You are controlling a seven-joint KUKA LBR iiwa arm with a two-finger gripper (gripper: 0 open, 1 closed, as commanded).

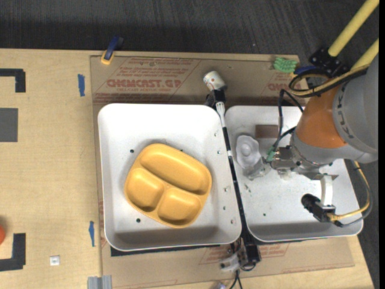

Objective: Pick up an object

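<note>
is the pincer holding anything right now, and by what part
It cannot be told. The pincer is down in the right bin at a clear plastic object, but the view does not show the object between its fingers.

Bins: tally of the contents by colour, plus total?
Yellow: 1, the divided tray in the left bin.
Clear: 1, the small plastic cup in the right bin, next to the gripper.
Total: 2.
</note>
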